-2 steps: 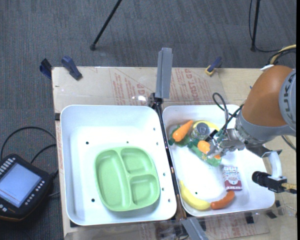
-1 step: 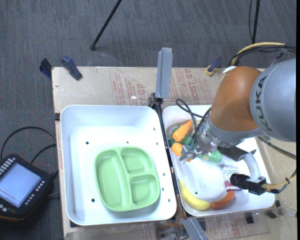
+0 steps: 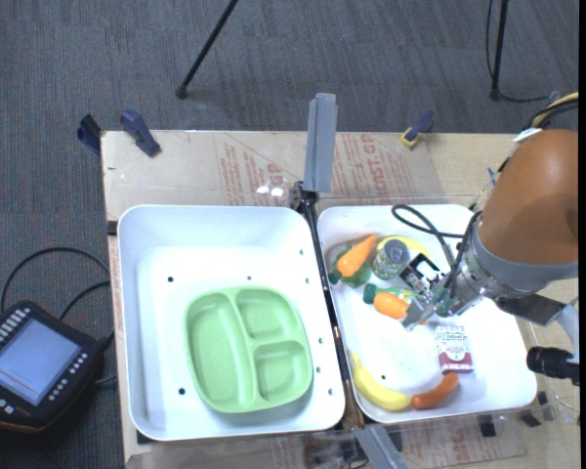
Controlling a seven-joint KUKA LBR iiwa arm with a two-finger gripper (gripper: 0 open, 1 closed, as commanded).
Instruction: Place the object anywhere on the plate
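Observation:
A green divided plate (image 3: pixel 249 346) lies in the left bin (image 3: pixel 146 262). The right bin (image 3: pixel 498 384) holds an orange carrot (image 3: pixel 356 256), a small orange piece with a green tip (image 3: pixel 389 304), a can (image 3: pixel 394 258), a yellow banana (image 3: pixel 376 384), a sausage (image 3: pixel 436 391) and a red and white box (image 3: pixel 453 348). My gripper (image 3: pixel 418 311) hangs low over the right bin, its tip right beside the small orange piece. The wrist hides how its fingers stand.
A grey post (image 3: pixel 321 145) rises at the back between the two bins. Black cables (image 3: pixel 425 225) loop over the right bin's far side. The arm's orange band (image 3: pixel 537 198) covers that bin's right rear corner. Clamps sit on the bench's back edge.

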